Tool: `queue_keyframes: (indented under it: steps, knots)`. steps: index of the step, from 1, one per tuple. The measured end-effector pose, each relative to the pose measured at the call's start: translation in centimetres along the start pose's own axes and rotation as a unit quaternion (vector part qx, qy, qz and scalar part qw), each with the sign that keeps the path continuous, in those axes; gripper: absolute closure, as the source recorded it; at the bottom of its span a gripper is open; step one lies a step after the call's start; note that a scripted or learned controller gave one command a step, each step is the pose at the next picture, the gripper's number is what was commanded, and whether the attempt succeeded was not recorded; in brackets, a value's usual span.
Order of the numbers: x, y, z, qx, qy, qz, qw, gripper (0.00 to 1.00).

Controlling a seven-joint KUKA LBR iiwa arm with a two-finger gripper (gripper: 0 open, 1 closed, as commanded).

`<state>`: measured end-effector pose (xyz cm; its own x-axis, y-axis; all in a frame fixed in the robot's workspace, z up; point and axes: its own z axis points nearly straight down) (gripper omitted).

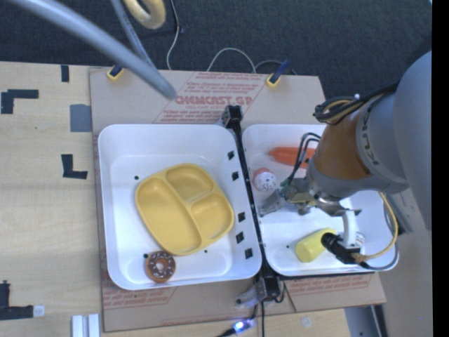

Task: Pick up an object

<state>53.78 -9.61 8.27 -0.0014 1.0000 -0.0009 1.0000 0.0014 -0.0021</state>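
Right bin [280, 262]: orange carrot [284, 154], white ball [264, 180], yellow block [307, 247]. Gripper [275, 201] low beside ball; grip state cannot be told. Risk: ball rolls off when nudged, leaving nothing picked.

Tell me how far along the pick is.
Nothing looks picked yet. The arm is low over the right bin, near the white ball. The carrot and yellow block lie loose there; the plate and donut sit in the left bin.
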Motion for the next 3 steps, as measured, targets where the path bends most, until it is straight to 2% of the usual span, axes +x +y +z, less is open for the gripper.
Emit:
queue_keyframes:
  steps: [1,3]
  knots:
    - [0.0,0.1,-1.2,-0.001,0.0,0.0,1.0,1.0]
    - [-0.8,1.1,-11.4,-0.003,0.0,0.0,1.0,1.0]
